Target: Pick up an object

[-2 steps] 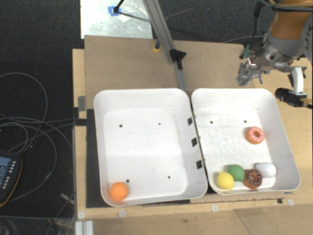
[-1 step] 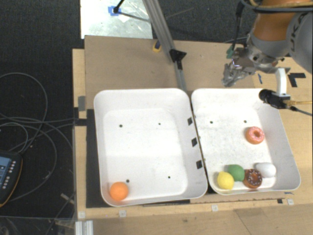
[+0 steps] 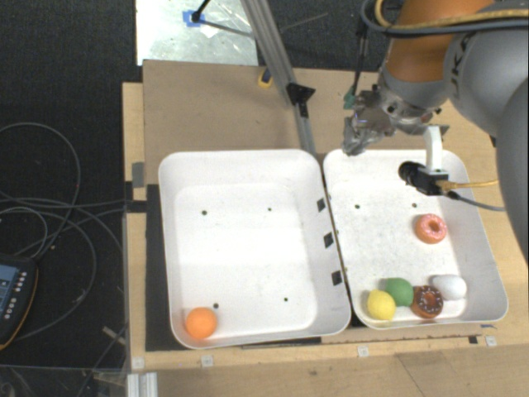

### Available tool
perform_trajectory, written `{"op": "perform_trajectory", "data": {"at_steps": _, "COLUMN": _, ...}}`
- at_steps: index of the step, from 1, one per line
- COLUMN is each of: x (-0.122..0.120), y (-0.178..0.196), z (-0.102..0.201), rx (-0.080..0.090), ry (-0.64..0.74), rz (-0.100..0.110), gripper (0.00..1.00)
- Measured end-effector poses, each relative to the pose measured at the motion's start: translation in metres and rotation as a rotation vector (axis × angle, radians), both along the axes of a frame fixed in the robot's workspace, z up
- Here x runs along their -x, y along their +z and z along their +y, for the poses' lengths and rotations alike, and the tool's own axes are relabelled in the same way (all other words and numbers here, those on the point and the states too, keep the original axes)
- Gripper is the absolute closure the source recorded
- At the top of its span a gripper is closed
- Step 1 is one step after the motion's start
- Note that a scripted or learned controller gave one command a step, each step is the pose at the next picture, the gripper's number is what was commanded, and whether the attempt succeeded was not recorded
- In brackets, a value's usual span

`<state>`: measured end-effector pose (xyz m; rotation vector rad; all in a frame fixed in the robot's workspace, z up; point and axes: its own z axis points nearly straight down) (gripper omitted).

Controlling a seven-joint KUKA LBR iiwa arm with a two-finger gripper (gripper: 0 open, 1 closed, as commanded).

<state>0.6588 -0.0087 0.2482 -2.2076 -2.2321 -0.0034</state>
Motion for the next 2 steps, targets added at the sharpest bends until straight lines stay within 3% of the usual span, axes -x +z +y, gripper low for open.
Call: {"op": "perform_trajectory", "data": {"at_steps": 2, "x": 0.033, "y": -0.023, "z": 0.108, "rx": 0.000, "ry": 0.000, "rz": 0.001, "gripper": 1.00}}
